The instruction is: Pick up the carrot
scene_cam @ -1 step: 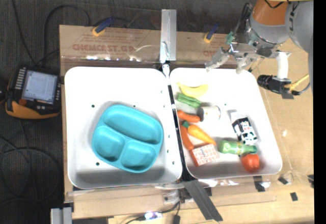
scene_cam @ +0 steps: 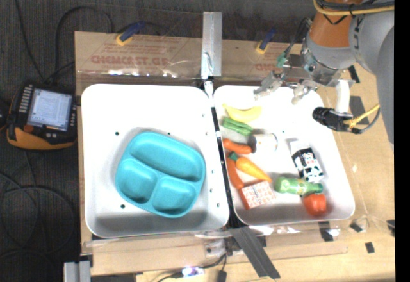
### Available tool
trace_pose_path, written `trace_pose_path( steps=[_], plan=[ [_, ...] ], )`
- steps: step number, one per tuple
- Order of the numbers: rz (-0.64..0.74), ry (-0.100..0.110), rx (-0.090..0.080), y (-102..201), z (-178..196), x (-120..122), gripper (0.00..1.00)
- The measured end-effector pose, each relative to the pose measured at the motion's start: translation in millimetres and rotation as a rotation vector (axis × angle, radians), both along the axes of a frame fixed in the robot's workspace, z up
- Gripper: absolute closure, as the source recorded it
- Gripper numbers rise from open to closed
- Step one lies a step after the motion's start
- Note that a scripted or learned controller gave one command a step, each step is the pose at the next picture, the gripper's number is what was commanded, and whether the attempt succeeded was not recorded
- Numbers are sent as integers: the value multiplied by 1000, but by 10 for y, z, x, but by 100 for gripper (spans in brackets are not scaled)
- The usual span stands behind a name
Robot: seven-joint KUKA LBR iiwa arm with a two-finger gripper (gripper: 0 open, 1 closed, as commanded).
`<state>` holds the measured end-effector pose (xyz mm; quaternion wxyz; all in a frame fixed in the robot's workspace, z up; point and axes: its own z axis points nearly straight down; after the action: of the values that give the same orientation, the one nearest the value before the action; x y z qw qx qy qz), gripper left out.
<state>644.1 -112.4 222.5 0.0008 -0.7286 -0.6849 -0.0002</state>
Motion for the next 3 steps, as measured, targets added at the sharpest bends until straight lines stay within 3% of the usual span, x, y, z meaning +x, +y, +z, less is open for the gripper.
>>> trace_pose_path(
  steps=[1, 2, 3],
  plan=[
    [100, 2, -1, 431, -396, -571, 0],
    [43, 3, -1, 162, -660, -1198, 0],
    [79, 0, -2, -362, -250, -1305, 0]
  ],
)
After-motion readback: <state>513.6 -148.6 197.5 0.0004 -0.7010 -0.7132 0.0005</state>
